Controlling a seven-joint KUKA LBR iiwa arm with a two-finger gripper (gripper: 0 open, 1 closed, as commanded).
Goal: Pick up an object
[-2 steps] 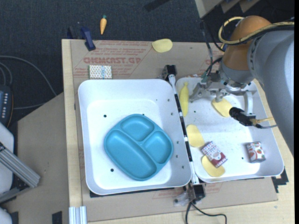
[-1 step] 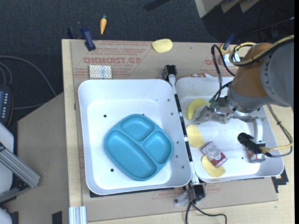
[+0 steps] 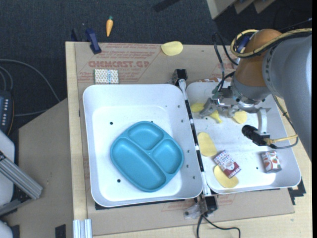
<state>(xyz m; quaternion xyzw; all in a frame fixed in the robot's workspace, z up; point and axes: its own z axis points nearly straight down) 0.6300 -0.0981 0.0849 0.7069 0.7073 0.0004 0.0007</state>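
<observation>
Hovering low at the far left corner of the right bin (image 3: 247, 150), the gripper (image 3: 216, 108) sat among small yellow pieces (image 3: 198, 107). Whether it was spread or pinching one could not be told.

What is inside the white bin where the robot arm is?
Flat yellow pieces and two red-and-white packets lie in that bin, with the pincer near its far end. The arm covers the far corner, so anything beneath it is hidden.
</observation>
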